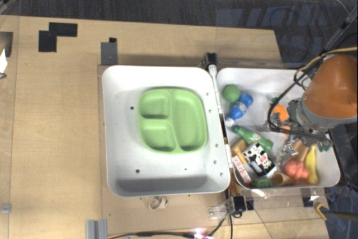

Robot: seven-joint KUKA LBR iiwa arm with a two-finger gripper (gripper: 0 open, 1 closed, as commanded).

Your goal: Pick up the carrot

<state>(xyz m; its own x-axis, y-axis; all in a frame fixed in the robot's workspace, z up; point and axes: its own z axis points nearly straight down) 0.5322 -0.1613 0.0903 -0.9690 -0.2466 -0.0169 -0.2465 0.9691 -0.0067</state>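
Carrot (281, 113): a small orange piece visible in the right bin (263, 78), at its right-hand side, partly hidden under the arm's wrist and a dark cable loop. Only a short orange stub shows; whether it has a green top, and which way its long axis runs, cannot be made out. Identification is a judgement from colour alone.

Gripper (291, 145): low over the right bin, just beside and slightly nearer the camera than the orange piece. Its metal parts are tangled in view with the clutter, so I cannot tell how it is set, and nothing is seen held.

Neighbours: a yellow banana-shaped toy (310, 165) and a reddish toy (295, 170) sit near the bin's front right corner; a green bottle (251, 136) lies toward the middle; a green ball (230, 92) and a blue item (239, 108) are toward the back left. The left bin (112, 120) carries a green divided tray (170, 119).

Notes for the step, as I judge it: the approach looks to be under way, not the grasp. Best to centre over the orange piece, away from the banana toy. Align across the carrot's narrow width once its axis is clear. Descend straight; keep the cable loop out of the closing path. Risk: snagging a neighbour instead.
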